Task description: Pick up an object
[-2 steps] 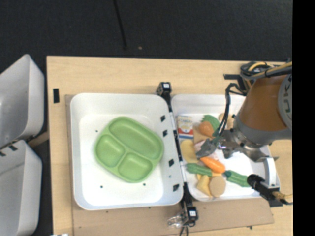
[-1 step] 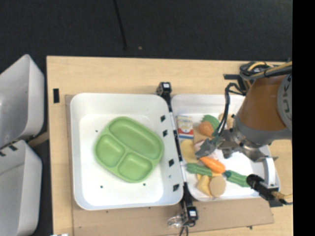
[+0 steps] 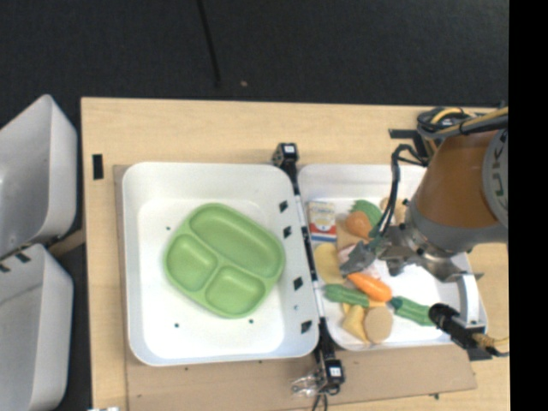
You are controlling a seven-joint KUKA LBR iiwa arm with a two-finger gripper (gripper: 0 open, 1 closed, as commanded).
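Note:
The right bin (image 3: 342,176) holds a heap of toy food: an orange carrot (image 3: 371,286), a long green vegetable (image 3: 409,310), a tan round piece (image 3: 378,323), a yellow piece (image 3: 353,318), a small white carton (image 3: 322,217) and a green and orange piece (image 3: 363,215). My gripper (image 3: 360,259) reaches down into this bin from the right, its dark tips just above the carrot. The arm's orange band (image 3: 458,182) covers the bin's right part.
The left bin (image 3: 145,315) carries a green divided plate (image 3: 224,259) at its middle. Black clips (image 3: 285,153) sit along the rim between the two bins. Cables (image 3: 441,120) lie on the bench at the back right.

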